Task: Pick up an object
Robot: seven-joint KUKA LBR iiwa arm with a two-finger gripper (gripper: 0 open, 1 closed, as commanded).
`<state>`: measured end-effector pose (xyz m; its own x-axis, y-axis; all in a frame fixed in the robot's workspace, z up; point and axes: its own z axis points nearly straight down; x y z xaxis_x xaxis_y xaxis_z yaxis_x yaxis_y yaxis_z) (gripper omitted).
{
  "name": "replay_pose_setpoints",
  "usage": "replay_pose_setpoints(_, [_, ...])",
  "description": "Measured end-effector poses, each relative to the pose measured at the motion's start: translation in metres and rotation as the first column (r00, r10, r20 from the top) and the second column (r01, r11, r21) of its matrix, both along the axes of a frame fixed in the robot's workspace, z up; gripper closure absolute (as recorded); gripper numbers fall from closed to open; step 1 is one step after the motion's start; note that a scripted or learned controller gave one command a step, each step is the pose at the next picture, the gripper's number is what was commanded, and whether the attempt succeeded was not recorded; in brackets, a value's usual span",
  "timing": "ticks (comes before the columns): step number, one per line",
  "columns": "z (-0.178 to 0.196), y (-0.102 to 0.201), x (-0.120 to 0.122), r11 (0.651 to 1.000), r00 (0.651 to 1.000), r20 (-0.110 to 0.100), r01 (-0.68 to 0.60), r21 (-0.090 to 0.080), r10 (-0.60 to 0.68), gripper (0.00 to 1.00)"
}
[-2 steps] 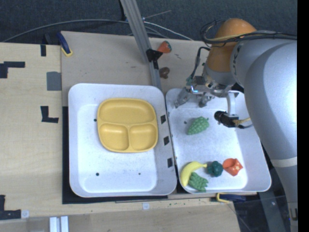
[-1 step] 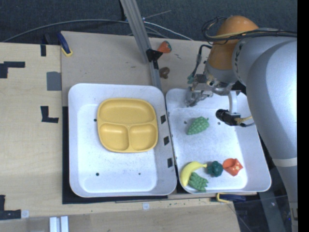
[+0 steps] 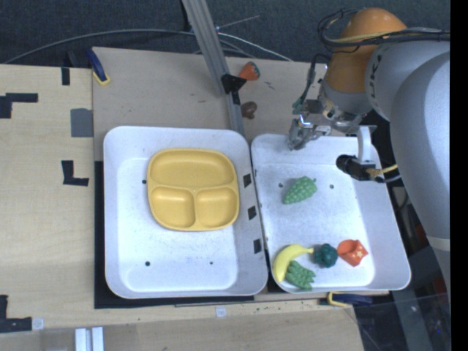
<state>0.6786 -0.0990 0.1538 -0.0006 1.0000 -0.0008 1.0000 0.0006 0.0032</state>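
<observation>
In the right bin (image 3: 365,210) a green bunch of grapes (image 3: 300,190) lies near the middle. Along the bin's front edge sit a yellow banana (image 3: 287,257), a second green bunch (image 3: 300,275), a dark green broccoli-like piece (image 3: 325,255) and a red-orange pepper (image 3: 353,251). My gripper (image 3: 297,140) hangs over the bin's far left corner, above and apart from the grapes, with nothing visible between its fingers.
A yellow divided plate (image 3: 194,189) rests in the left bin (image 3: 124,218). A grey post (image 3: 208,35) rises behind the bins, with small orange (image 3: 250,70) and brown (image 3: 249,110) pieces on the bench beside it. The arm's bulk covers the upper right.
</observation>
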Motion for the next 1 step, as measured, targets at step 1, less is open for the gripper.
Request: replay_pose_setpoints(1, [0.0631, 0.0025, -0.0032, 1.0, 1.0, 0.003, -0.002, 0.0, 0.002, 1.0])
